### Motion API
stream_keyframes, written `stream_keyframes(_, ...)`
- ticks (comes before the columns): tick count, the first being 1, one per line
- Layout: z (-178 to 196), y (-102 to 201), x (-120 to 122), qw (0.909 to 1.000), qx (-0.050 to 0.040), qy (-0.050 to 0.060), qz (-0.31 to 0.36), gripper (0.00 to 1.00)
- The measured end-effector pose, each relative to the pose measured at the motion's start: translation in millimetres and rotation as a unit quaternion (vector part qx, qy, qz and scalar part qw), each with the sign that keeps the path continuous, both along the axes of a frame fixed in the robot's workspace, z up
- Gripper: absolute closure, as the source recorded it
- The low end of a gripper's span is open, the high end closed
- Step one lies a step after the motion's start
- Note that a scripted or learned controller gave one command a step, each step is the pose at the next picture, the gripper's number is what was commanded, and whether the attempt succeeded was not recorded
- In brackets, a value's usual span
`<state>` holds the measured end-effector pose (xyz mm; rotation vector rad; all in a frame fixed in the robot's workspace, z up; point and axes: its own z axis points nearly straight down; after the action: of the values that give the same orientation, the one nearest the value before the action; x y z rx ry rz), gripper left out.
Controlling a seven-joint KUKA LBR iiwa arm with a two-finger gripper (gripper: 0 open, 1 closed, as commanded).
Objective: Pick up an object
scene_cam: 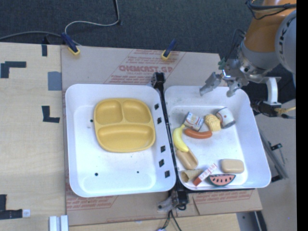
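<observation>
Nearest the lens, at the six o'clock rim of the right-hand shallow white plastic bin (259, 154), lies a toy watermelon slice, red with a green rind (222, 179), its long axis running three to nine o'clock. By size, the left-hand shallow white plastic bin (79, 143) comes first; it holds a yellow three-compartment plastic plate (125, 124) near its twelve o'clock half.

The grey arm with an orange band (269, 28) reaches in from two o'clock, and its two-finger gripper (220, 86) hangs over the right bin's twelve o'clock rim, fingers spread wide with nothing between them, well apart from the toys.

Inside the right bin, the yellow toy banana (179, 139) curves with its long axis from twelve to five o'clock, close to the divider. Touching its lower tip, a tan toy bread roll (186, 158) points toward five o'clock. An orange-red toy sausage (198, 134) lies across, three to nine o'clock, just below a small printed packet (193, 121) and a yellow corn-like piece (212, 122). A grey and white can-like cylinder (225, 117) lies tilted at their three o'clock. A tan oval toy loaf (232, 166) sits above the watermelon, and a red and white stick (205, 173) slants beside it toward one o'clock.
</observation>
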<state>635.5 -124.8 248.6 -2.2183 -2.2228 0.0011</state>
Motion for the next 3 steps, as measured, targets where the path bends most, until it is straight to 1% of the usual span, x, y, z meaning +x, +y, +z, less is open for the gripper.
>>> stream_keyframes(1, -145, -1, -6, 1.0, -0.0003, -0.002, 0.0, 0.0)
stream_keyframes(2, -162, -15, -19, 1.0, -0.0005, -0.002, 0.0, 0.0)
stream_keyframes(3, -150, -15, -18, 1.0, -0.0011, -0.005, 0.0, 1.0)
